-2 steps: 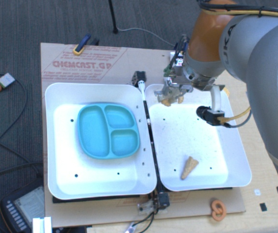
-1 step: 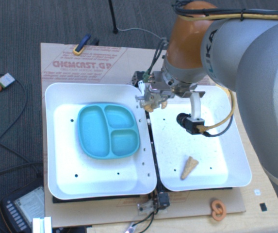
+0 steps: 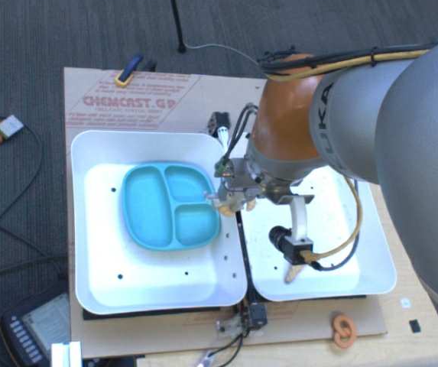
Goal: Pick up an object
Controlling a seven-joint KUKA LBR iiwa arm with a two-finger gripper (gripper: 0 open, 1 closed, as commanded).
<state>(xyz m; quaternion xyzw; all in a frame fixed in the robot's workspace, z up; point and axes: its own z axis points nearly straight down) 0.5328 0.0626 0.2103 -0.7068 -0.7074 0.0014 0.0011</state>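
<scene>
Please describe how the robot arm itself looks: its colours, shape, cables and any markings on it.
The arm is thick, rounded and grey, with an orange band above the wrist and dark lettering partly visible beside it. Black and yellowish cables run along its top, and thinner black cables hang near the wrist. The gripper is a small metallic assembly.

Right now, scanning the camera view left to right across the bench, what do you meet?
Left white bin → blue divided plate → gripper over the bins' shared edge → right white bin.
</scene>
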